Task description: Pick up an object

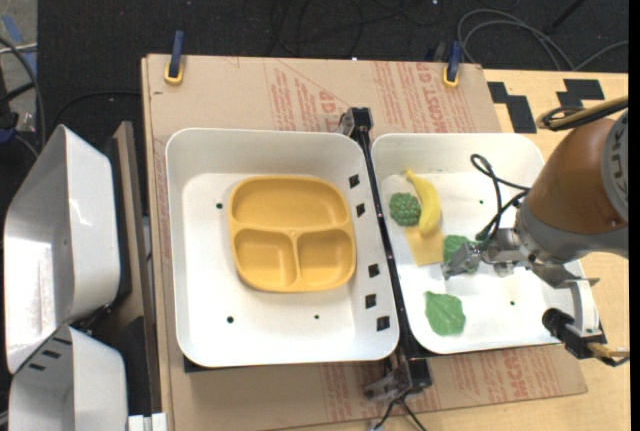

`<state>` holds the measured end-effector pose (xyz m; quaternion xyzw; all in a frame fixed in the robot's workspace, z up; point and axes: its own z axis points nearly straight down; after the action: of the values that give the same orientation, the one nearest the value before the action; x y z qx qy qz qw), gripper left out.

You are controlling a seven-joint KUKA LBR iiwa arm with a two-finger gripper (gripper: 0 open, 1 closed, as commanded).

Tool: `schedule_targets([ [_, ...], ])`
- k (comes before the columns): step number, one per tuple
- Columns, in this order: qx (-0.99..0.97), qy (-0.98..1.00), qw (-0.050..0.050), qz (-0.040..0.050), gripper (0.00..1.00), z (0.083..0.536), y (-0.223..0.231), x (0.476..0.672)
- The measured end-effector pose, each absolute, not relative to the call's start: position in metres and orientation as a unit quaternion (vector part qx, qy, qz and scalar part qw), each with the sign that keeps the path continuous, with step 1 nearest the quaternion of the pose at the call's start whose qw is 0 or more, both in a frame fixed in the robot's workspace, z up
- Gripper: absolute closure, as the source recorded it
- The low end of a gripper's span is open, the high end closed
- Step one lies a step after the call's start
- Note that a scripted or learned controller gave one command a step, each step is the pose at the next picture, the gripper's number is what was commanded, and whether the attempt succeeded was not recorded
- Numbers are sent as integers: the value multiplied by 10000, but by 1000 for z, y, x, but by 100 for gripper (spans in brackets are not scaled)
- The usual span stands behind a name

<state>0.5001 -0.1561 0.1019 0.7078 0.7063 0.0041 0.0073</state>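
The gripper [462, 262] is down low in the right white bin [520, 151], and its metal tip sits right by a small green leafy toy [456, 245], maybe touching it. The tip is small and dark from up here, so I cannot tell how the jaws stand, and I cannot see any toy held in them. So the job looks like it is just at the grab part: the arm has reached a toy, but nothing is lifted yet, and the picking up is still left to do. The small green toy is bumpy and soft looking, and it lies just beside a flat pale yellow square piece [424, 247]. Above that is a round dark green broccoli toy [404, 209] touching a curved yellow banana toy [427, 202]. Near the front of the same bin lies a bigger flat green leaf toy [444, 312], a little apart from the gripper. The grey arm with its big orange band [585, 181] comes in from the right side over this bin. In the left white bin [200, 219] rests a yellow plastic plate with three sections [293, 232], well apart from the gripper.
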Motion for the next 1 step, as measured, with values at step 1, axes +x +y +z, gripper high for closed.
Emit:
schedule_targets([
  [1,7080,7062,-1,0,100,102,-154,495],
])
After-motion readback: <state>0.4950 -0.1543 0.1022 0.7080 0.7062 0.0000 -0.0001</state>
